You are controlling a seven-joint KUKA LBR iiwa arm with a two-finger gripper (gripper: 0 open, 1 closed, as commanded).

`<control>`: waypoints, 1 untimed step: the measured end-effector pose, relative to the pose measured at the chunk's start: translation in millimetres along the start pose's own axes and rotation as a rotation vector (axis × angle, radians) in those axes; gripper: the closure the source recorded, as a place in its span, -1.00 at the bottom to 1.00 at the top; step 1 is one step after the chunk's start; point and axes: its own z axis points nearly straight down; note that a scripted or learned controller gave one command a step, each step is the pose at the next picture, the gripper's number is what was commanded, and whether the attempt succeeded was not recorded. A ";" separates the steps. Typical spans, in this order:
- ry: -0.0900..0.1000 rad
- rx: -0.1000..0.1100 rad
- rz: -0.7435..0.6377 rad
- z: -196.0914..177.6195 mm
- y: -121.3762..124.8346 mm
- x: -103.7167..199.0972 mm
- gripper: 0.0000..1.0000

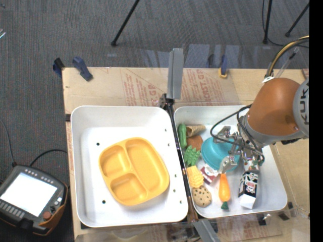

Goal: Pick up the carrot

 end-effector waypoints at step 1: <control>-0.020 0.001 0.139 -4.9 25.2 56.9 -1.00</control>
